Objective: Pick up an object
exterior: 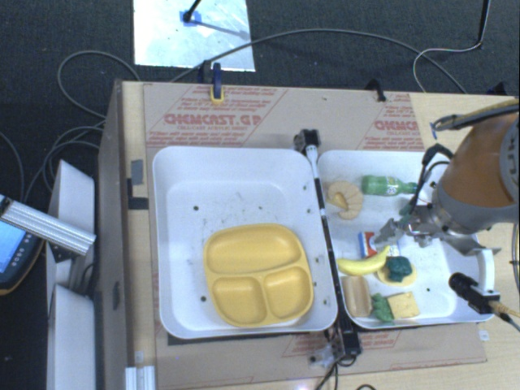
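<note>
My gripper (400, 232) hangs over the middle of the right bin (455, 319), at the end of the grey and orange arm (479, 177) reaching in from the right. Just below it lie a teal object (398, 268) on a yellow disc, a banana (363, 263) and a small red, white and blue box (370, 242). A green bottle (387, 186) and a tan shell-shaped piece (345, 198) lie at the far end of this bin. I see nothing between the fingers.
A tan block (355, 292), a green lump (381, 307) and a yellow wedge (404, 304) sit along the right bin's near wall. The left bin (187, 185) holds a yellow divided tray (258, 273). Cables run behind the bench.
</note>
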Controlling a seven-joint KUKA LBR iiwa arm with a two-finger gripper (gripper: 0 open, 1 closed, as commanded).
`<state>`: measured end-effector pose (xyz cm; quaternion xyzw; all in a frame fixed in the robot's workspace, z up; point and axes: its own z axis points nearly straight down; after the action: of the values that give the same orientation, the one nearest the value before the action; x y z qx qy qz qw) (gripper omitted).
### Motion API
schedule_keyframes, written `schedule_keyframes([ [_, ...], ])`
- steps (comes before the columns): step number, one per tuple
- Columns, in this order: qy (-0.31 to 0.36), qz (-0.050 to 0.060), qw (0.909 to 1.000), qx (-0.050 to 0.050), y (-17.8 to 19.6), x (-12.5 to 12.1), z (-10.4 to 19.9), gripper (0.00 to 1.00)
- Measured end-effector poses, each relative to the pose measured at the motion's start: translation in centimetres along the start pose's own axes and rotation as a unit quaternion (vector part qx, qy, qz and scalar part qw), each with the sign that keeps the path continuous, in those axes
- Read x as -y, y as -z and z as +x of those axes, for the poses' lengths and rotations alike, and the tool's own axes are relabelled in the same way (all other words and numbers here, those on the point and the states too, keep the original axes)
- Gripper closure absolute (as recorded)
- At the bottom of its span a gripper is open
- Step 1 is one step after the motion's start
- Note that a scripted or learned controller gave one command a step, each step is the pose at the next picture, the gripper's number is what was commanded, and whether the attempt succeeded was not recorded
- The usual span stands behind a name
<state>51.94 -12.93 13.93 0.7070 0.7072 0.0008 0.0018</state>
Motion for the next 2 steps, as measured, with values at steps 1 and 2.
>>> schedule_keyframes([
  [1,0.001,-0.002,1.0,-0.002,-5.1,0.6,0.2,0.0],
  [2,0.001,-0.004,1.0,0.0,-5.0,-4.4,1.3,0.0],
])
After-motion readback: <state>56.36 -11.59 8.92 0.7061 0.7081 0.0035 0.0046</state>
